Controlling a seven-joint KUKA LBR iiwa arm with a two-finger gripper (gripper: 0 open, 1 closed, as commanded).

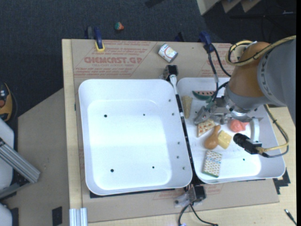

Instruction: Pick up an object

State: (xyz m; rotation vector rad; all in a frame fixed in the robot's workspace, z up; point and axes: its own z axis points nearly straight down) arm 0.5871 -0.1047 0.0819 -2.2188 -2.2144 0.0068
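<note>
My gripper (210, 113) hangs low in the right bin (263, 168), near its middle, below the grey arm with the orange band (244, 79). Just under it lie a tan cracker (203, 127), an orange-brown pear-shaped piece (212, 139) and a yellow block (224, 139). To their right is a pink-red lump (238, 125). A watermelon slice (203, 96) sits behind the gripper and a beige strip (187, 106) lies by the bin's left wall. Toward the front lies a green-patterned packet (212, 164). Nothing is visibly held.
The left bin (89, 126) adjoins the right one along a black divider. On the cardboard behind it sits a small white box (167, 52), with blue clamps (98, 37) at the back edge. A black cable connector (244, 142) and yellow cable trail over the right bin.
</note>
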